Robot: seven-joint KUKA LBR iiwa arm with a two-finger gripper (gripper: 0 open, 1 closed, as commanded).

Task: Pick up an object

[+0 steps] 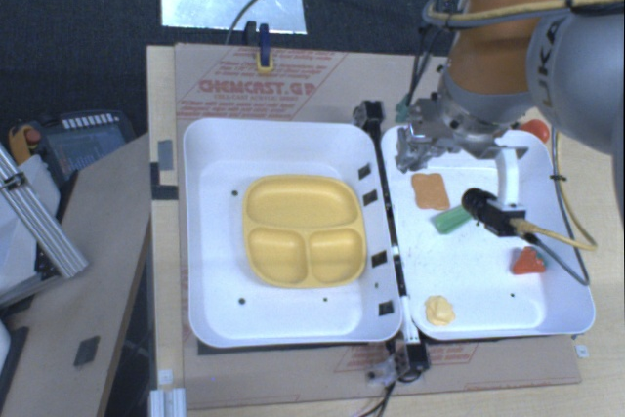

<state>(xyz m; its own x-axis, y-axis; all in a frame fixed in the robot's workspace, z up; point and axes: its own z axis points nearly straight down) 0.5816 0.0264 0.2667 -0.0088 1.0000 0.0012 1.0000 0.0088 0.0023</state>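
I see the orange flat piece lying in the right bin, just below the pincer; whether the pincer is apart or together I cannot tell. The left bin holds a yellow tray. Cardboard covers the bench

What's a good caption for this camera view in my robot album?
Robot claw hovers over right bin of toy food; yellow tray waits left.

One fixed camera looks down at a slant from above the bench, taking in both white bins.
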